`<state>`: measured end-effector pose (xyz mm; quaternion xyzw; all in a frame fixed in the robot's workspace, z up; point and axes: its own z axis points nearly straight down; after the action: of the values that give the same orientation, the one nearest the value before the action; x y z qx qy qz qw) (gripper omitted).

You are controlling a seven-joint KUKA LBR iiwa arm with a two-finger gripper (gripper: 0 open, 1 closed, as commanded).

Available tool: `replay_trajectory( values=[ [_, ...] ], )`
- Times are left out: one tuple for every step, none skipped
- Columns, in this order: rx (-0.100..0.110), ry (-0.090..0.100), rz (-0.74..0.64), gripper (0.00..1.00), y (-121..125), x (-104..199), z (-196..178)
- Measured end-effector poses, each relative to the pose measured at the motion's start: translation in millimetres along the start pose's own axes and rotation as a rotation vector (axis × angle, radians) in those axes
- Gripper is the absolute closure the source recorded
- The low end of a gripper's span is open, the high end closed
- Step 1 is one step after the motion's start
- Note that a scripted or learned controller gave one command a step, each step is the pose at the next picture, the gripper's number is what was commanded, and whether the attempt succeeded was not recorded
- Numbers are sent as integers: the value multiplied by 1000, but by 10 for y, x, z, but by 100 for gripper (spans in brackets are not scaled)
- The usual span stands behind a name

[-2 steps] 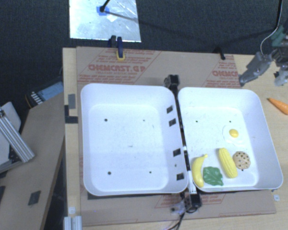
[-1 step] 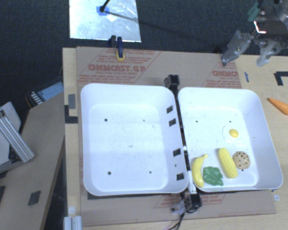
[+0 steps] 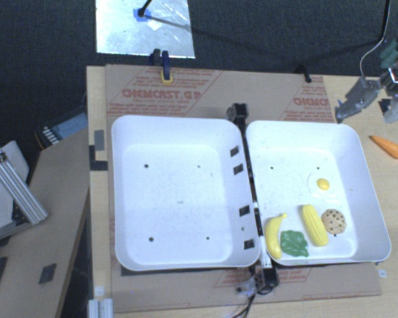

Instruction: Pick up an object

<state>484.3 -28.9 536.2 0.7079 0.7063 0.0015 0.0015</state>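
Note:
The right bin [image 3: 358,177] holds several toy foods along its near edge: a yellow banana [image 3: 273,234], a green leafy piece [image 3: 294,243], a corn cob [image 3: 314,224] and a brown cookie [image 3: 333,221]. A fried egg [image 3: 322,184] lies a little farther back, near the bin's right side. My gripper [image 3: 373,106] hangs at the view's right edge, above the bench just beyond the right bin's far right corner. Its two grey fingers [image 3: 353,102] stand spread apart with nothing between them. It is well away from all the foods.
The left bin [image 3: 119,177] lies beside the right one, with black clips along the shared rim. An orange carrot [image 3: 389,146] rests on the bench right of the right bin. A shiny metal sheet [image 3: 144,18] lies beyond the bench, a blue and yellow clamp [image 3: 164,65] at its edge.

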Motion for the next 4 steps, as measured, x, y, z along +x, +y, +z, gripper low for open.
replay_trajectory(
  values=[
    [1, -1, -8, 0, 403, 208, 15],
    [2, 0, -2, 0, 9, -47, 7],
    [1, 1, -13, 0, 876, 600, 29],
    [2, 1, -1, 0, -15, 292, 5]
  ],
)
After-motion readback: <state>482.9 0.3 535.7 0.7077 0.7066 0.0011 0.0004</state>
